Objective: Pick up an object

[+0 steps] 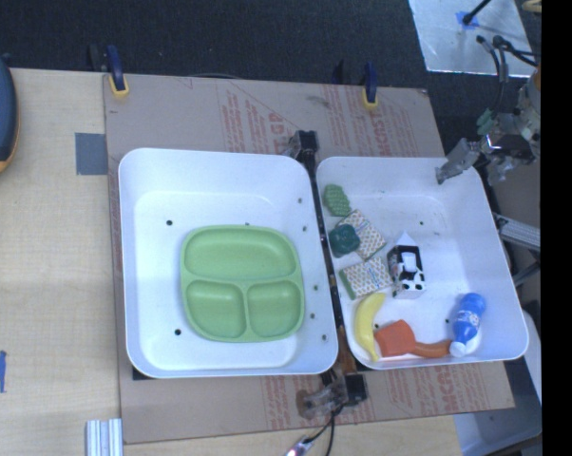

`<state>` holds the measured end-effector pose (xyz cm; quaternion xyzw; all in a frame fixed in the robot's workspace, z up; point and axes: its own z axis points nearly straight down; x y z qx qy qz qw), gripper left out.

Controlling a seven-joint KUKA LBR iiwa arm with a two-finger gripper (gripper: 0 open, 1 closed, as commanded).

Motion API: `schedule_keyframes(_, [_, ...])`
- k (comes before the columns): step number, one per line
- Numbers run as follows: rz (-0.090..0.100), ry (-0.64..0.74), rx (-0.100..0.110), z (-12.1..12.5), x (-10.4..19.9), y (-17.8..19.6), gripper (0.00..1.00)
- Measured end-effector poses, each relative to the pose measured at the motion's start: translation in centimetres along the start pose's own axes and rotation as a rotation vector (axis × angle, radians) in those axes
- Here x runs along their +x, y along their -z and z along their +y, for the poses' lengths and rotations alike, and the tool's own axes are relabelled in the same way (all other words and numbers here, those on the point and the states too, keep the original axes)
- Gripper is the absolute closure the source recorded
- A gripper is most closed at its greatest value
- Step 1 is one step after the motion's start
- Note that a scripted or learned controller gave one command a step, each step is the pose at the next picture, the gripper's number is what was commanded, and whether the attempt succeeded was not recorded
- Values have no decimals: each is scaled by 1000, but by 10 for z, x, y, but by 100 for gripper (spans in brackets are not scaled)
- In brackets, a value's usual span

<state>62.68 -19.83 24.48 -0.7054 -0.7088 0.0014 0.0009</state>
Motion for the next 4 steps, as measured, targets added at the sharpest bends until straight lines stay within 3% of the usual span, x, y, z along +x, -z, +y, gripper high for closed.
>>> schedule_keyframes(1, [6,1,15,-46,26,-138,0])
schedule_keyframes(2, [2,2,4,-78,68,-154,0])
schedule_keyframes(3, [-1,3,0,-76,64,-142,100])
schedule_keyframes(4, [4,9,-9,-75,152,-48,100])
